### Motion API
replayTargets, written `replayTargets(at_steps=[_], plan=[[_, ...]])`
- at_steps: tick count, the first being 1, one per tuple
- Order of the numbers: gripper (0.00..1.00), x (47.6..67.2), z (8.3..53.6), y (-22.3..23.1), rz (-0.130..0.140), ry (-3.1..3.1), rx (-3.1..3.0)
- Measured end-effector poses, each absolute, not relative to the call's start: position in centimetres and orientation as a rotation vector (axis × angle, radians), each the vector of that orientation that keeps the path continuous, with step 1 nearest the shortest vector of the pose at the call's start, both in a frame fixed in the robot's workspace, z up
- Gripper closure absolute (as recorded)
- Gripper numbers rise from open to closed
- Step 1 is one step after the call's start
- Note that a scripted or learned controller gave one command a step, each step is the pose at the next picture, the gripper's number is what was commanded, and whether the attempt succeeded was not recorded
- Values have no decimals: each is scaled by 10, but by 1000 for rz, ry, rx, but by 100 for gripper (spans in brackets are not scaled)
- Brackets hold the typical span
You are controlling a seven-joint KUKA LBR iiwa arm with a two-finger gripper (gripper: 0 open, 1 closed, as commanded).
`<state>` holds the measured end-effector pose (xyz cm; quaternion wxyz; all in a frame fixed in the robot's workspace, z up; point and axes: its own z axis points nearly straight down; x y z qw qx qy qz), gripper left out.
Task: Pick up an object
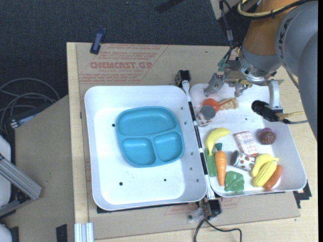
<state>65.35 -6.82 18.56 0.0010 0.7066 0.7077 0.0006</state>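
Observation:
My gripper [227,88] hangs over the far left corner of the right bin [295,158], open, with nothing between its fingers. Just below it lie a tan cracker-like piece [228,104] and an orange-red toy [210,105] resting against a grey round piece [206,114]. Further toward the front are a yellow banana [216,135], a carrot [220,163], a green pepper [233,181], a pink packet [246,142], a small printed can [243,160], a dark red berry [266,135], a bunch of yellow bananas [264,166] and a red sausage [273,178].
The left bin [101,175] holds a blue divided plate [150,135]. A ridge where the two bins meet runs between them [198,135]. Cardboard [121,64] lies under the bins, with a small blue object [97,41] at its far edge.

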Motion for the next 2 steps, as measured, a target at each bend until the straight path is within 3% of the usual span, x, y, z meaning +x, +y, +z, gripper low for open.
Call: replayTargets(at_steps=[1, 2], plan=[[0, 649, 141, -95, -2, 2221, 2222], [0, 668, 90, -95, -1, 2222, 2222]])
